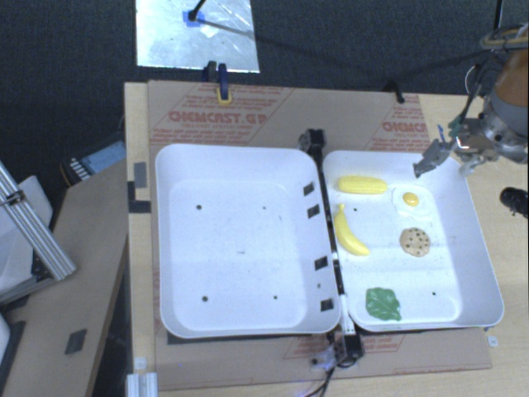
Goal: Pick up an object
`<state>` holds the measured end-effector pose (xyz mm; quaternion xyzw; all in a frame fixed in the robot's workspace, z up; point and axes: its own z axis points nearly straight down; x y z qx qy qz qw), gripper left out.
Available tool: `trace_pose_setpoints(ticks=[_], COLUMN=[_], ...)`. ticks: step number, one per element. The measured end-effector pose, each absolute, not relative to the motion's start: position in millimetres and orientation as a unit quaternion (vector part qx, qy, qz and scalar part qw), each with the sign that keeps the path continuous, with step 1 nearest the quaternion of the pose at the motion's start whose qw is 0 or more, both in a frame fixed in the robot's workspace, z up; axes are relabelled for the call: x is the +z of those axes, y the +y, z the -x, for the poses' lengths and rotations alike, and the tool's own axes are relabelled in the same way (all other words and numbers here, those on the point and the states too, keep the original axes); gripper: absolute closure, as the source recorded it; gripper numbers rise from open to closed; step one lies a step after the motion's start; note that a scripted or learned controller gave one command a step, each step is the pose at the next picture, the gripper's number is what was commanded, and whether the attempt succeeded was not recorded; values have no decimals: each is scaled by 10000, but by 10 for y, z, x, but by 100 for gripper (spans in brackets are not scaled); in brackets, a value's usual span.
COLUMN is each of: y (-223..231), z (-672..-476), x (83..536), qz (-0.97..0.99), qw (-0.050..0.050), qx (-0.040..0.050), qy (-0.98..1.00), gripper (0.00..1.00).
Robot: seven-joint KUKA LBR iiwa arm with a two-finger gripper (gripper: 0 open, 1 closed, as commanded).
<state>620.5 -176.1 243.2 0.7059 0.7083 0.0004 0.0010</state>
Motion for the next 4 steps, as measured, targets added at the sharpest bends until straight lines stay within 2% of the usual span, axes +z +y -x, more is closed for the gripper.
trace_pose_setpoints(ticks=[1, 2, 3, 4], y=[-1761, -1757, -1770, -1500], z=[-6666, -6694, -6729, -5716], x=[2148, 923, 1107, 1238], qz=[-7044, -7053, -7043, -7073], qw=[18, 11, 75, -26], qx=[8, 13, 39, -11], qy=[7098, 7090, 7099, 7070], gripper=[0, 0, 100, 100])
